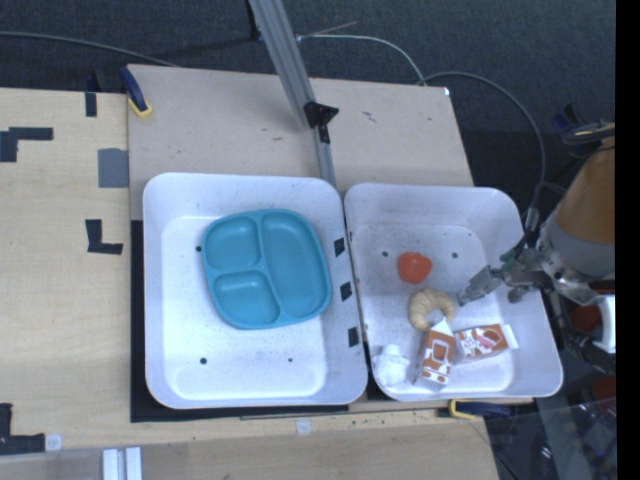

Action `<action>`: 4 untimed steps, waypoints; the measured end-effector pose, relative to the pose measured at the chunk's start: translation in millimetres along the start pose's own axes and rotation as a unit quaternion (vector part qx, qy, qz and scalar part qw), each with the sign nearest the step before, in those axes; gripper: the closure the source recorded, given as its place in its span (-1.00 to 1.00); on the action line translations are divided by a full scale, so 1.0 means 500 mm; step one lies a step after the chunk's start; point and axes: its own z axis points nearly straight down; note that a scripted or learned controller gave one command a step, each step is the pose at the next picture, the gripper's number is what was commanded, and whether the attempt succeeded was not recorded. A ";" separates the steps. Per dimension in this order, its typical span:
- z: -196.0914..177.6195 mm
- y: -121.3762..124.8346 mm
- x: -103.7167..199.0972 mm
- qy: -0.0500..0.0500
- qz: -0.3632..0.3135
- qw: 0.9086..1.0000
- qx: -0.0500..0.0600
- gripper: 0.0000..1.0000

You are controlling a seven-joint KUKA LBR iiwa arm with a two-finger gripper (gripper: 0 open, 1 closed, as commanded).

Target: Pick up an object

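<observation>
The table (60,268) is pale wood with dark tape marks along its left part, and a lighter board lies under the two bins. A blue clip (135,90) sits at the board's upper left corner. Beyond the table the floor is dark carpet, crossed by thin cables.

The left bin (170,368) holds a blue divided plate (266,267), set in its upper middle; the bin's lower part and left side are bare white. A grey metal rail (285,53) slants down from the top edge to the seam between the bins.

In the right bin (480,203) a small red object (414,265) lies near the middle, with free space above it up to the far wall. Just below it lies a tan croissant-shaped object (430,308). Two orange-and-white packets (460,349) lie touching each other near the front wall, and a small white object (392,358) lies at the front left corner.

The claw (480,284) hangs over the bin's right side, just right of the croissant-shaped object, its tip pointing left. Whether it is open or closed I cannot tell; nothing shows in its grip.
</observation>
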 end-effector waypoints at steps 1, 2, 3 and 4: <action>0.129 0.001 0.003 0.001 0.000 1.000 0.001 -1.00; 0.132 0.002 0.003 -0.001 0.000 1.000 -0.002 -1.00; 0.113 0.002 0.004 0.000 0.000 1.000 -0.002 1.00; 0.023 0.016 0.012 -0.001 0.000 1.000 -0.004 1.00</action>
